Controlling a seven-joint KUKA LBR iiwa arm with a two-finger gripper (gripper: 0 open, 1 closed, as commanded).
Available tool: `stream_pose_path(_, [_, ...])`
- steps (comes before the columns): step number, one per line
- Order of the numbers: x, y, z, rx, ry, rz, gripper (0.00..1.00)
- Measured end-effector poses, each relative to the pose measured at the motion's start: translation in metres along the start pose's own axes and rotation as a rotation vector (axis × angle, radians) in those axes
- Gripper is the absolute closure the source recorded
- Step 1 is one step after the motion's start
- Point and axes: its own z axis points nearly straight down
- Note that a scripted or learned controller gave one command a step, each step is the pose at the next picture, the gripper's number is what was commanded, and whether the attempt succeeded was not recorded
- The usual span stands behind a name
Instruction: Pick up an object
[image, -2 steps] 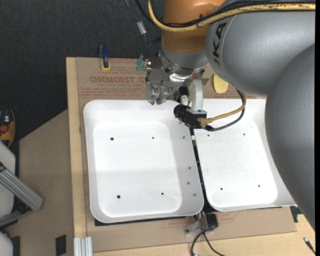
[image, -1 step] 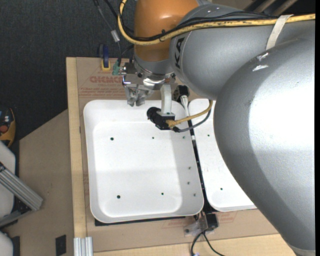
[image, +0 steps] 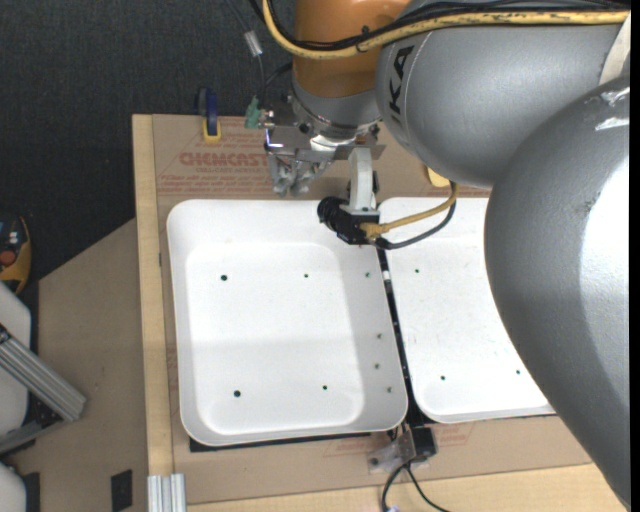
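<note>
Above the left bin's (image: 200, 330) back edge we saw the gripper (image: 292, 178) w/ nothing visibly held, grip state unclear, pick not done.

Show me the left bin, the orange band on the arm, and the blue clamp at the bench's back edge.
left bin (image: 270, 330): camera view, bare floor.
orange band (image: 335, 25): camera view, front face.
blue clamp (image: 210, 113): camera view, its body.

White bins (image: 270, 330), orange-banded grey arm (image: 500, 90)
</note>
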Motion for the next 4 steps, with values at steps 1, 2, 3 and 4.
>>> stream_pose_path(1, [-0.035,-0.004,-0.058,-0.002,-0.001,0.002,1.0])
stream_pose_path(2, [0.008,-0.033,0.033,0.017,-0.002,-0.005,1.0])
stream_pose_path(3, [-0.05,-0.019,-0.045,-0.004,-0.002,0.005,1.0])
stream_pose_path(4, [0.043,0.007,0.028,0.005,0.001,-0.008,1.0])
